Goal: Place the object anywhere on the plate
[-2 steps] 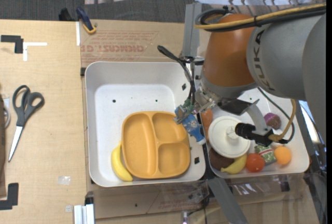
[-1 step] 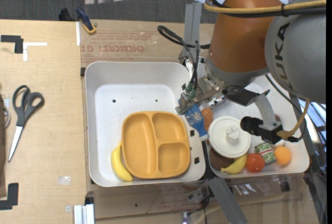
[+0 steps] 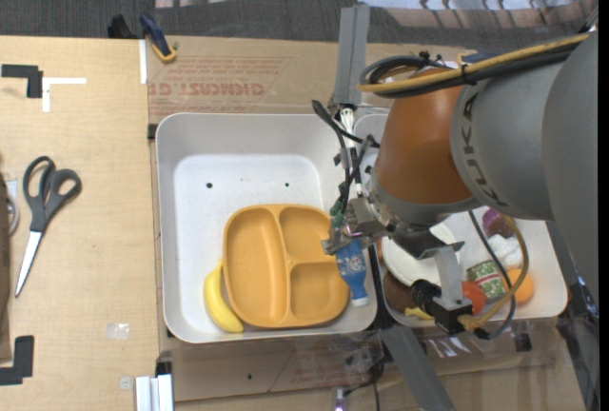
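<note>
A yellow divided plate (image 3: 281,264) lies in the left bin (image 3: 190,209), toward its front. A blue tube with a white cap (image 3: 354,274) hangs cap-down over the plate's right rim, close to the wall between the two bins. My gripper (image 3: 344,236) is directly above the tube, shut on its upper end. The grey and orange arm reaches in from the right and hides much of the right bin.
A yellow banana (image 3: 219,303) lies against the plate's front-left edge. The right bin (image 3: 547,309) holds a white dish (image 3: 419,259), a red and green can (image 3: 484,282), an orange item (image 3: 520,286) and a purple item (image 3: 497,225). Scissors (image 3: 43,200) lie on the bench at the left.
</note>
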